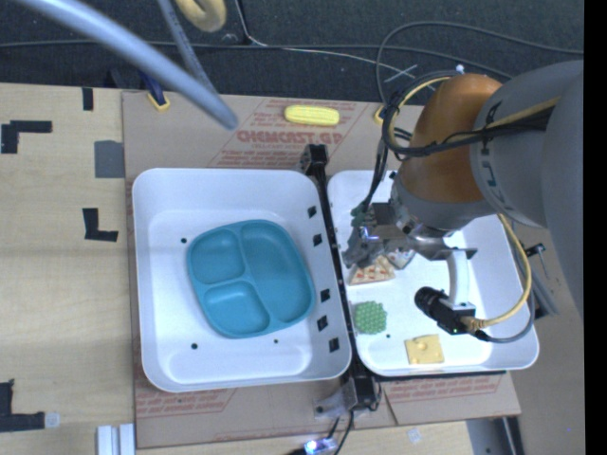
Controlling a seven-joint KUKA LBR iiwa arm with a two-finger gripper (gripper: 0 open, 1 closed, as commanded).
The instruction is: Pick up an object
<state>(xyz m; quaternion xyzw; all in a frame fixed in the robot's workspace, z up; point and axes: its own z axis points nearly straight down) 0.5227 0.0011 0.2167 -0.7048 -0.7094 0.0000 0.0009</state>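
You'll find the gripper low over the right bin, near its left wall; whether it is open or closed you cannot tell from here. Directly beneath and touching it in view lies a pizza-slice toy. Just below that sits a green bumpy ball, then a yellow square piece. Well to the gripper's left, the left bin holds a blue divided plate.

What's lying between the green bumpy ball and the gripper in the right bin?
In the camera view, a flat triangular pizza-slice toy lies between the green bumpy ball and the gripper, just under the gripper, in the right white bin.
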